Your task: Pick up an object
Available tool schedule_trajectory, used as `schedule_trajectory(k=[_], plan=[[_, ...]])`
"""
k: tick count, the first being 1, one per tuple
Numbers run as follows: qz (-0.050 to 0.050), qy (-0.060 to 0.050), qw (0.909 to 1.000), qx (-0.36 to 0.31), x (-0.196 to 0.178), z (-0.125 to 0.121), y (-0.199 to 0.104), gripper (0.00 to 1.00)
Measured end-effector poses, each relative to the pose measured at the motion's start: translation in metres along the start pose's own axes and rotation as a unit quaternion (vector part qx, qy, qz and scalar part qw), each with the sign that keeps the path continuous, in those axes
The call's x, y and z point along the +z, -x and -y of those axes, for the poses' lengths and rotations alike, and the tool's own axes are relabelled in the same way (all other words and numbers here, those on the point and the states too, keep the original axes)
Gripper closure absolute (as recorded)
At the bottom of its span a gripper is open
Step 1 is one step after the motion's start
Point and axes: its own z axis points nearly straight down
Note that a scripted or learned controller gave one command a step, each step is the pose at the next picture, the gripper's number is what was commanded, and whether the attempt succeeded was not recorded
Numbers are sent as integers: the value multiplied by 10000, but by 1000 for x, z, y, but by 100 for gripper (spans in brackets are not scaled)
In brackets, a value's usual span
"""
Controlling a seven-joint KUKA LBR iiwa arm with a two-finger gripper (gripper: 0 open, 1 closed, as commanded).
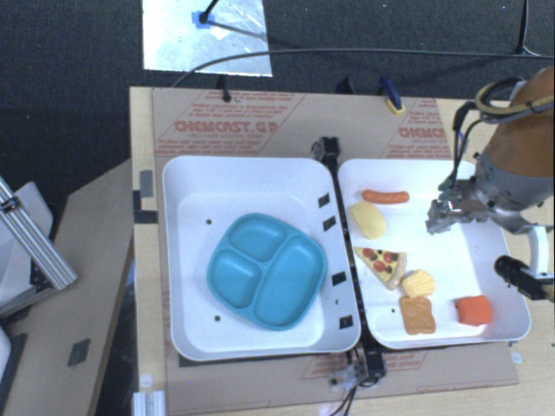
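arm (520,146) cut off at right edge

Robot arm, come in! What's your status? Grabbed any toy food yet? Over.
Tool over right bin, nothing held. Hot dog, pizza slice and orange block lie loose. Nothing blocking.

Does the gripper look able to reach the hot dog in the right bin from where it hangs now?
Probably yes: the gripper hangs beside the hot dog, with bare bin floor between them and nothing lying across it.
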Motion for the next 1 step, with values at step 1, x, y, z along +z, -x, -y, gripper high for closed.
schedule_trajectory(k=[1], plan=[[1,2,10000,-2,-51,-2,0,100]])
